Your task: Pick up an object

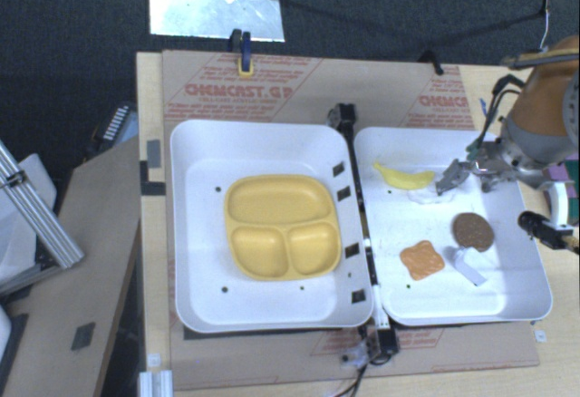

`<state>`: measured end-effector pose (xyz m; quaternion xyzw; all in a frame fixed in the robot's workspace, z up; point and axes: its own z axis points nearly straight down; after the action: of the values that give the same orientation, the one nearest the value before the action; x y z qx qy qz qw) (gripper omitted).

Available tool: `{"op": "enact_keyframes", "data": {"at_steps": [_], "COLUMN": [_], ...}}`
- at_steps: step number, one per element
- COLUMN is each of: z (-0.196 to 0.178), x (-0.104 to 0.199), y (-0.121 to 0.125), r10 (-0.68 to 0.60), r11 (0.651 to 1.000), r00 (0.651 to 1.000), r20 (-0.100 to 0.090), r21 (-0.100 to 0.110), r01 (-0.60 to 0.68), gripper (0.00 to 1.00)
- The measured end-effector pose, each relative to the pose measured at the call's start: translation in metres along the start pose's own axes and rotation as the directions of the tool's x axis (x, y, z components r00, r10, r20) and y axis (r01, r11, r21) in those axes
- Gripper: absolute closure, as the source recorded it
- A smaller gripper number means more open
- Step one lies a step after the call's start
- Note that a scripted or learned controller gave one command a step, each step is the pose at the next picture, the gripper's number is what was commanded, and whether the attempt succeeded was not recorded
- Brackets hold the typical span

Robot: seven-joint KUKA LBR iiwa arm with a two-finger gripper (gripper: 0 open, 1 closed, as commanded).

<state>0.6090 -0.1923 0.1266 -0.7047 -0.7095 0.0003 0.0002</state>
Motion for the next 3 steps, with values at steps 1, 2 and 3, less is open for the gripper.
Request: {"op": "enact_keyframes", "data": {"at_steps": [1, 2, 3], "z": [0.043, 0.029, -0.036], "x": [0.000, 0.000, -0.002], "y": [0.001, 0.003, 0.006], "r10": [0.001, 0.000, 0.001], "r11": [1.000, 1.000, 1.000], "r00": [1.000, 1.000, 1.000], "r20": [0.000, 0.003, 0.003], "r21": [-0.001, -0.009, -0.009], "r01": [-0.001, 0.000, -0.001], "gripper": [0.00, 1.00, 1.00]}}
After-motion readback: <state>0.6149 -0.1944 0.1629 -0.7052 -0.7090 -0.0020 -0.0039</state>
